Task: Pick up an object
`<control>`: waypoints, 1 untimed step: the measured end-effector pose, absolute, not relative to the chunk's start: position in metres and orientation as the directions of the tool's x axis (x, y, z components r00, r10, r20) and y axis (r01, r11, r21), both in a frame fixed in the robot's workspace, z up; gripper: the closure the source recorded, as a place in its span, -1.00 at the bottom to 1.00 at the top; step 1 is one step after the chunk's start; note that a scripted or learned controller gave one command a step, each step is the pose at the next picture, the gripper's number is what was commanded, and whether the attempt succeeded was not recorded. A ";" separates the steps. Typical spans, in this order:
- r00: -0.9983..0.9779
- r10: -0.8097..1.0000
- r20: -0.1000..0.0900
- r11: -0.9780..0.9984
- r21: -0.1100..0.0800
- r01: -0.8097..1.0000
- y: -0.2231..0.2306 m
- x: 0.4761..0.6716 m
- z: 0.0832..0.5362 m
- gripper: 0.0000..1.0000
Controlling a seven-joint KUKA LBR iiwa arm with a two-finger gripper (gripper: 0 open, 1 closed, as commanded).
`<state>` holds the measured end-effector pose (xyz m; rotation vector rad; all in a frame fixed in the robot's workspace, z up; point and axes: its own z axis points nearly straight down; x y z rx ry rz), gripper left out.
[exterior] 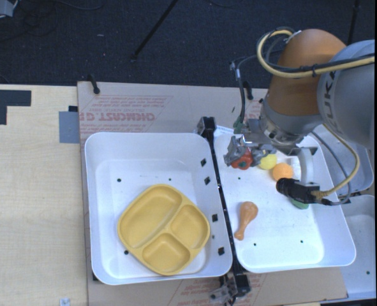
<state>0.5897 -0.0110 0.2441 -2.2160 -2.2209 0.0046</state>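
One small red-orange object [242, 162] is sitting at the right bin's [303, 250] upper left, under the gripper [239, 150]; whether it is gripped, I cannot tell. Nearby are lying one yellow ball [267, 162], one orange ball [282, 171], one drumstick [245, 218]. One yellow divided tray [164, 229] is occupying the left bin [105, 171].

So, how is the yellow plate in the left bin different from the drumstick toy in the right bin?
The yellow plate is wide and flat with three compartments; the drumstick toy is small and slim, with a thick end and a thin handle. The plate is pale yellow, the drumstick tan-orange. The plate fills much of the left bin; the drumstick takes little room in the right bin. Both lie flat, untouched by the gripper.
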 end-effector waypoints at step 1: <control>-0.003 1.000 0.001 0.003 -0.005 1.000 0.045 0.577 0.234 1.00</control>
